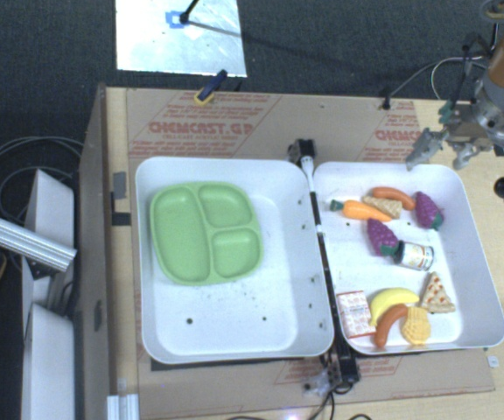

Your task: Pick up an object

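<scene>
The right bin holds toy food. An orange carrot, a sausage and a cracker lie at its far side, with two purple grape bunches and a small bottle beside them. Near the front lie a banana, a second sausage, a waffle, a pizza slice and a red packet. My gripper hangs open above the bin's far right corner, apart from every toy, with nothing between its fingers.
In the left bin lies a green divided plate. Cardboard lies under both bins. A black clip sits where the bins meet at the back. Cables run at the far right.
</scene>
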### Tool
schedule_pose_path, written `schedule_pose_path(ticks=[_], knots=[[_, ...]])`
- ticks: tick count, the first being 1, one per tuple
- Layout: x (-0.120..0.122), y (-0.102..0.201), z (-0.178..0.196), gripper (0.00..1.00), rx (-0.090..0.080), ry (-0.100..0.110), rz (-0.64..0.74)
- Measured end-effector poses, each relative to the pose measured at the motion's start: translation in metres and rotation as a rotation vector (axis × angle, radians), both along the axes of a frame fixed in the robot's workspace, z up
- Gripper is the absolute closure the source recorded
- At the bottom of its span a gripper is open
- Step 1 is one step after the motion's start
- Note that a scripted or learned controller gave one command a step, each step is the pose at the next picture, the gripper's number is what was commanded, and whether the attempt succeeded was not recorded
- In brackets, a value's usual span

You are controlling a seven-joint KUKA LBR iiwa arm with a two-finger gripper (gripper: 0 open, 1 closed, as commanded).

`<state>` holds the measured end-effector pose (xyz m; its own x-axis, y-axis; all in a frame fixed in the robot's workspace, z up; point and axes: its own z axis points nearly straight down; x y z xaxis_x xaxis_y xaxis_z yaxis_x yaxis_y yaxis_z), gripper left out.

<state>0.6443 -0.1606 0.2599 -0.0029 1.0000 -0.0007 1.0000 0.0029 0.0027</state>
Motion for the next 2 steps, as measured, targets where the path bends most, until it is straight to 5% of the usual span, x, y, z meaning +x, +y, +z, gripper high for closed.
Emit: schedule_pose_path(ticks=[1,2], knots=[[-0.034,0.033,-0.117,0.0,0.001,0.004,-0.001],[-0.054,0.048,-0.176,0.0,0.001,0.002,-0.002]])
